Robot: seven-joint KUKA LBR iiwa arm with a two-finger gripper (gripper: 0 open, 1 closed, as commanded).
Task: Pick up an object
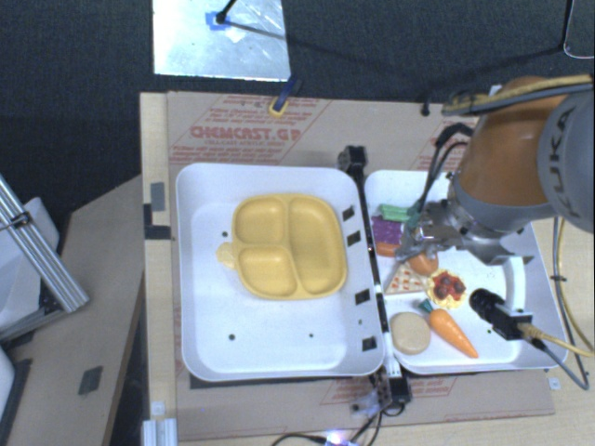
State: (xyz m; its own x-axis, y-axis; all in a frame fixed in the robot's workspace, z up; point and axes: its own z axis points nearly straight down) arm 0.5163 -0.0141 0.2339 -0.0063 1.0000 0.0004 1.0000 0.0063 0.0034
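My gripper (420, 242) hangs over the middle of the right bin (535, 356), under the orange-banded wrist. Directly at its tip lies a small orange round toy (424, 264); whether they touch is unclear. Around it are a purple block (387, 229), a green piece (394, 212), a waffle-like wedge (403, 278), a red berry tart (448, 287), a carrot (453, 332) and a beige round bun (410, 333).
The left bin (200, 342) holds a yellow sectioned plate (284, 246). A black divider (364, 240) runs between the bins. The arm's body covers the right bin's far right part, and a black cable fitting (495, 313) sits by the carrot.
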